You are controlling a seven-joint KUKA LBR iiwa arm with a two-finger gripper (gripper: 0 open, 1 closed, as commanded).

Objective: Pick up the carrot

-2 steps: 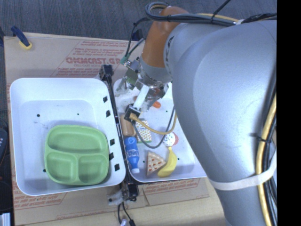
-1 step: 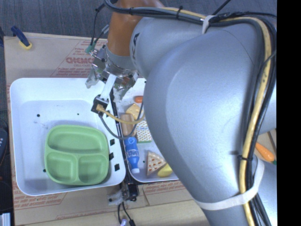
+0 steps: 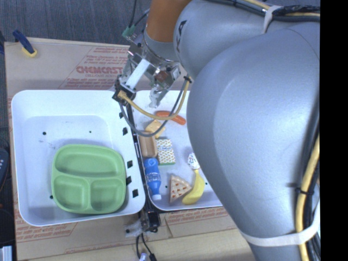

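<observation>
so far the carrot (image 3: 169, 116) has not been picked up. seen from above at a slant, two shallow white bins sit side by side on the desk (image 3: 49, 64). the carrot lies in the right bin (image 3: 179, 206), near its far end, flat on the bin floor. it is a small orange stick, and its long axis runs roughly left to right across the view, dipping slightly toward the right. which end is the tip is too small to tell.

the gripper (image 3: 156, 94) hangs just above and a little to the left of the carrot, on a large grey arm (image 3: 255, 124) that reaches in from the right and covers much of the right bin. whether its fingers are open or closed cannot be told, since the wrist hardware and a yellow cable crowd that spot. nothing orange is visibly between them, so the judgement is that the grasp is yet to be made: lowering onto the carrot, closing and lifting all remain.

nearer the camera in the same bin lie a cracker (image 3: 165, 151), a blue bottle (image 3: 152, 177), a pizza slice (image 3: 177, 188) and a banana (image 3: 196, 188), well apart from the carrot. the left bin (image 3: 22, 145) holds a green tray (image 3: 87, 177) with three compartments.
</observation>
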